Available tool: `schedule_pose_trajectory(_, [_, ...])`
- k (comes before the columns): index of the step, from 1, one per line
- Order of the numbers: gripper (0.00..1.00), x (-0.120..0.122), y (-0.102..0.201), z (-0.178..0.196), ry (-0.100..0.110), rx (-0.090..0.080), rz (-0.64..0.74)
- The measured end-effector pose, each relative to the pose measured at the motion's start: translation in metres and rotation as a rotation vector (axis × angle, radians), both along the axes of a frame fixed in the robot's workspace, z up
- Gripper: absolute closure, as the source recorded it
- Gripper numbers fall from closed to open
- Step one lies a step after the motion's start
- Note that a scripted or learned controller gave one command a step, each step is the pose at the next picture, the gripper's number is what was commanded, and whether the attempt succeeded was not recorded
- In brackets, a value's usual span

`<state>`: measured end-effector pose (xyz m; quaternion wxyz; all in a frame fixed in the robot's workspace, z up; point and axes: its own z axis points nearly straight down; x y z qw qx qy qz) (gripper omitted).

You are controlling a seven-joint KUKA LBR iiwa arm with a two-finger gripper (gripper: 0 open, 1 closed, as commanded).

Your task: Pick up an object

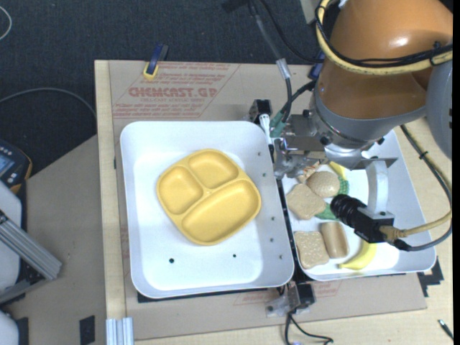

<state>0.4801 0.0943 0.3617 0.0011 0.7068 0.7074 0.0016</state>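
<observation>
From the overhead camera view, a yellow divided plate (209, 195) lay alone in the left bin (144, 257), while toy foods, among them a potato (323, 184), a bread slice (312, 248) and a banana (359, 257), crowded the right bin (413, 214), probably heaped there as picking stock. The gripper (298, 149) hung at that bin's far left corner, just beyond the potato, likely about to descend. Whether its fingers were spread or pressed together I could not tell.

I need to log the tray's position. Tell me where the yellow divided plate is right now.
The yellow divided plate lies in the middle of the left white bin, lying flat, well left of the food pieces in the right bin where the arm reaches.
</observation>
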Motion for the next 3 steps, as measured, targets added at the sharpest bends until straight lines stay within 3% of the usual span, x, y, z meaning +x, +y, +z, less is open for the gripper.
schedule_pose_trajectory(2, [1.0,0.001,0.0,0.02,-0.004,0.0,0.0])
schedule_pose_trajectory(3, [1.0,-0.003,0.1,-0.019,0.011,0.0,0.009])
